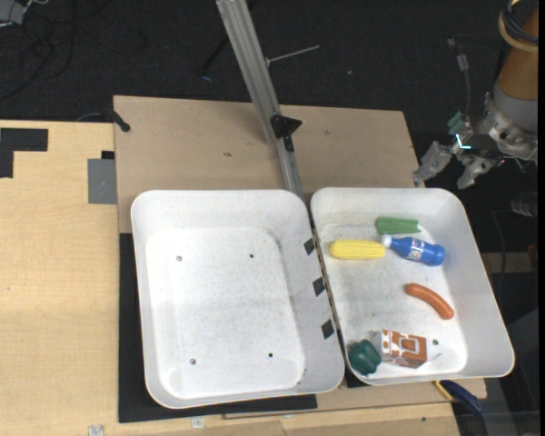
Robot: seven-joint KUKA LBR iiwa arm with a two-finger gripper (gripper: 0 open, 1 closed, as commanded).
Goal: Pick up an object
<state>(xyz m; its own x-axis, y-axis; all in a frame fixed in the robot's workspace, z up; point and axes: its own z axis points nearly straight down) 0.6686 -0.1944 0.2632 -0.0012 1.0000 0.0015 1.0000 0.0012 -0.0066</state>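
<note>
open pincer (455, 164) hovers beyond the right bin's (480, 271) far corner.

Right bin (477, 271) holds corn (357, 250), bottle (416, 250), sausage (429, 300) and carton (405, 348); left bin (154, 243) beside it.

End effector (454, 163) hangs at right, fingers spread.

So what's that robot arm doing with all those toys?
It's meant to pick one up, but it hasn't yet. The gripper hangs open past the far right corner of the right bin, holding nothing. In that bin lie a yellow corn cob, a green piece, a blue bottle, a sausage, a small carton and a dark green lump.
</note>
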